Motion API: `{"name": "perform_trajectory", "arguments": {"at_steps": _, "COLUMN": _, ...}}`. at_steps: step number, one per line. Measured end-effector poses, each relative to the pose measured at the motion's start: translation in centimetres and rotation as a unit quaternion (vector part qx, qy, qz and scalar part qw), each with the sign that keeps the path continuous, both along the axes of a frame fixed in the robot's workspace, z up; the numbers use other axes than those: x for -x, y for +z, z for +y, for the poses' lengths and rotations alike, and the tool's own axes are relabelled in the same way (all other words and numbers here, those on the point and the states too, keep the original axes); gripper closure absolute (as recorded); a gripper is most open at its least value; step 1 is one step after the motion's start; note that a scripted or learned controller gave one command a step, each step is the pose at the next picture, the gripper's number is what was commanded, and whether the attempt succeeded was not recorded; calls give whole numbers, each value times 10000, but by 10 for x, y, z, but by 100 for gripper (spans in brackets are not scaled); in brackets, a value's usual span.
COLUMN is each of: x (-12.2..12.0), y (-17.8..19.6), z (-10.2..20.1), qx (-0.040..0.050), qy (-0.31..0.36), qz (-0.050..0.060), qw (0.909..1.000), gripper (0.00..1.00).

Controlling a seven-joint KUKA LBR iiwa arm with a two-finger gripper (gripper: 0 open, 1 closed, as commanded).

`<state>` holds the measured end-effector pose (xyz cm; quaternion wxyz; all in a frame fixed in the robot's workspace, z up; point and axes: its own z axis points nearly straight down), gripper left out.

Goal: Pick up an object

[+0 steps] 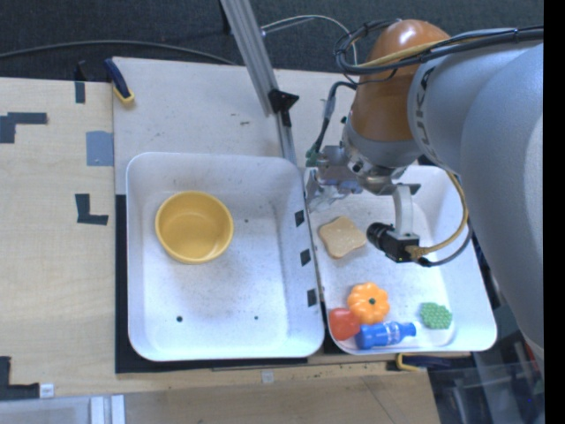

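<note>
two bins; the arm hides the claw (grip state unclear) above the toast.

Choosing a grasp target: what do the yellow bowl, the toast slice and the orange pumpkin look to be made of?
Yellow bowl: likely hard plastic, smooth with a soft sheen on its rim. Toast slice: probably moulded plastic or foam toy food, matte tan with a darker crust edge. Orange pumpkin: apparently glossy plastic, ribbed, with small highlights. None can be confirmed by look alone.

Grey arm reaching from right, pincer pointing down
</note>
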<state>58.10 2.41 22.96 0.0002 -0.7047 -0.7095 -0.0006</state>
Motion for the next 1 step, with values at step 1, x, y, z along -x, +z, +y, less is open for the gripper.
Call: {"name": "perform_trajectory", "arguments": {"at_steps": 1, "x": -31, "y": 8, "z": 49, "qx": -2, "qy": 0, "qz": -1, "qw": 10000, "gripper": 100}}
